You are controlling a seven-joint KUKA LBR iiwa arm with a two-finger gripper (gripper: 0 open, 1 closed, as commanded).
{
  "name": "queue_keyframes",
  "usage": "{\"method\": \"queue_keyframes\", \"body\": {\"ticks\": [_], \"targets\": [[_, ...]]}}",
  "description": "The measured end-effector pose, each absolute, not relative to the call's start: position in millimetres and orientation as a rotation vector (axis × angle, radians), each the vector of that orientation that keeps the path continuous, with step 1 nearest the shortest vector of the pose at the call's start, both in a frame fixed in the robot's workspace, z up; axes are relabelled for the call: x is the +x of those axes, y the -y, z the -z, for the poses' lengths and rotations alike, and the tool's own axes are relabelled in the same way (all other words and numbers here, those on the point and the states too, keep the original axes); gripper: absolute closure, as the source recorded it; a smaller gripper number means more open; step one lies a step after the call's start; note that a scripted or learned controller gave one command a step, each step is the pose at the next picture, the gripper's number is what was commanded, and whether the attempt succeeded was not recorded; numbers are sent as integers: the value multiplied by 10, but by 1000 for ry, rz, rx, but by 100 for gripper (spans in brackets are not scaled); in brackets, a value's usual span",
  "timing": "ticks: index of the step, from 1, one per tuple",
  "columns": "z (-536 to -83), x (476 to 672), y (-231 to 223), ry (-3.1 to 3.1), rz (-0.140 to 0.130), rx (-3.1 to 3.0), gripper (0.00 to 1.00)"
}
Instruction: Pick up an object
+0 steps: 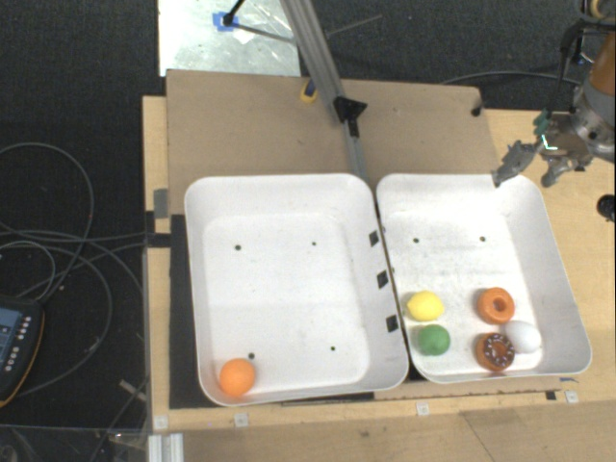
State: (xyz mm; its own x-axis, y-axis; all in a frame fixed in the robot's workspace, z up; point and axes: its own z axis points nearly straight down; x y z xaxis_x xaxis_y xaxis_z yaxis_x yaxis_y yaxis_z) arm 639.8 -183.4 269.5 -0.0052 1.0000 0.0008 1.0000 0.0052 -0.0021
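- Camera view: you are looking down at a slant on the table (260, 123), which carries two shallow white trays side by side, the left bin (279, 195) and the right bin (544, 248).
- The hand (532, 166) hangs at about two o'clock in the picture, just past the far right corner of the right bin. Its two fingers are spread apart with nothing between them, so read it as open and carrying nothing.
- It sits high and off to the side, which I judge to be a waiting pose that leaves both bins clear to the camera.
- Your candidates crowd the near end of the right bin, around five o'clock in the picture: a yellow ball (424, 306) just above a green ball (432, 340), an orange ring doughnut (496, 305), a chocolate doughnut (495, 351) near it, and a white ball (524, 337) touching or almost touching the chocolate one.
- A lone orange ball (236, 377) lies at seven o'clock, in the near left corner of the left bin, well apart from everything else.
- In my judgement no pick has begun. The cluster is closer to the hand, but its tight packing risks a finger nudging a neighbour; the orange ball is freer yet close to the bin wall.
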Motion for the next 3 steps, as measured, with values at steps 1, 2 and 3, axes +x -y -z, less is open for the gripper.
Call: {"method": "queue_keyframes", "body": {"ticks": [1, 2, 3], "targets": [[-2721, 6405, 1833, 2231, 0, -2215, 0], [-2104, 6381, 1867, 2221, -3, -2218, 0], [-1689, 6376, 1841, 2222, -2, -2219, 0]]}}
